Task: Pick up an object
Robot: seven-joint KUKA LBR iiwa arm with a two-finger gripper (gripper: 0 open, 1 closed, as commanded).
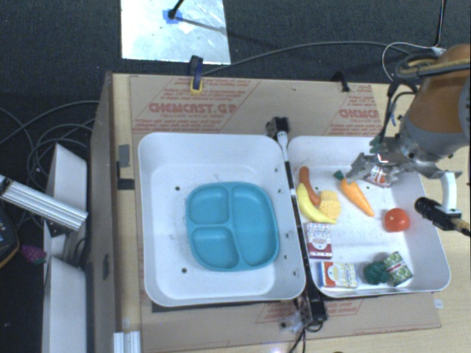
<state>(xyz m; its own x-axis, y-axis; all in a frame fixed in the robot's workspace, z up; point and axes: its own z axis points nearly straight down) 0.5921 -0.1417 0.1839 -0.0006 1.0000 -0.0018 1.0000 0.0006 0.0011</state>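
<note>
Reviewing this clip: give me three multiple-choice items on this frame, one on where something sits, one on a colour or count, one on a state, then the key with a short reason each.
1. Where is the divided plate?
A. In the left bin
B. In the right bin
C. On the floor

2. What colour is that plate?
A. Red
B. Blue
C. Yellow

3. How does the carrot lie?
A. Standing on end
B. Lifted above the bin
C. Flat on the bin floor

Key:
1 A: the divided plate rests in the left bin, while the food items are in the right bin.
2 B: it is light blue against the white bin.
3 C: the carrot lies flat, just left of the gripper.
</note>
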